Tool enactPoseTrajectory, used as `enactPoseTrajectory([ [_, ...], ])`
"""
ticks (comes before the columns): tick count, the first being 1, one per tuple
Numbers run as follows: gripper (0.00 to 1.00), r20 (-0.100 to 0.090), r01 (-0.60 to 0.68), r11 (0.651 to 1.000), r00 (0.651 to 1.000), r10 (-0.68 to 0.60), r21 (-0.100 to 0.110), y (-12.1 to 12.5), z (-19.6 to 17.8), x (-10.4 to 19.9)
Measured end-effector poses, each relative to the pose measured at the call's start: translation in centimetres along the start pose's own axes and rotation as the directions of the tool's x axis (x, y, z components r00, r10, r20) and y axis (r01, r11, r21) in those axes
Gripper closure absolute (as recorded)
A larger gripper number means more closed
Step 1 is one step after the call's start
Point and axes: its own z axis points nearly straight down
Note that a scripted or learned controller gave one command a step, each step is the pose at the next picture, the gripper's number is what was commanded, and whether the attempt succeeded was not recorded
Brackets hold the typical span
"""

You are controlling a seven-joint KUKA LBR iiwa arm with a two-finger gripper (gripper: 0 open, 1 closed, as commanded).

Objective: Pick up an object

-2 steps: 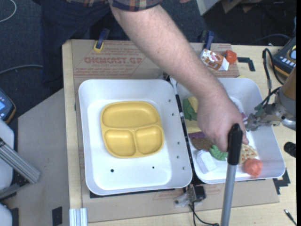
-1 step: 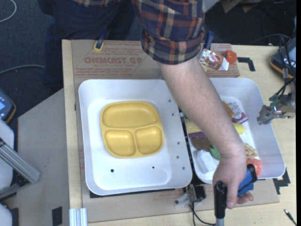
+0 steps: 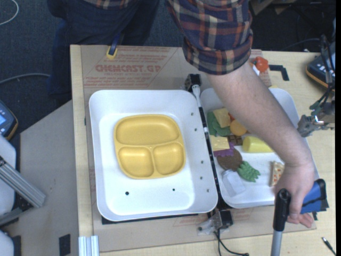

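The right bin (image 3: 250, 197) holds several toy foods. Among them are a yellow cylinder (image 3: 257, 144), a purple grape bunch (image 3: 229, 158), a green leafy piece (image 3: 248, 171), a toast slice (image 3: 276, 173), yellow cheese blocks (image 3: 219, 143) and an orange piece (image 3: 238, 128). A yellow divided plate (image 3: 149, 145) lies in the left bin (image 3: 101, 143). A person's bare forearm (image 3: 256, 105) stretches diagonally over the right bin and hides part of its contents. Their hand (image 3: 295, 188) rests at the bin's front right corner, by a blue object (image 3: 315, 197) and a black-tipped rod (image 3: 280, 217).
The person in a plaid shirt (image 3: 213, 20) leans over the bench's far edge. A small red-orange item (image 3: 260, 64) lies on the bench behind the right bin. A metal fixture (image 3: 314, 120) stands at the right edge. A clear plastic piece (image 3: 232, 181) lies near the right bin's front.
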Motion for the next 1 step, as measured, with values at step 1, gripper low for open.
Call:
enactPoseTrajectory([
  [1,1.0,-0.005,0.004,1.0,1.0,-0.004,0.007,1.09,0.85,4.7],
])
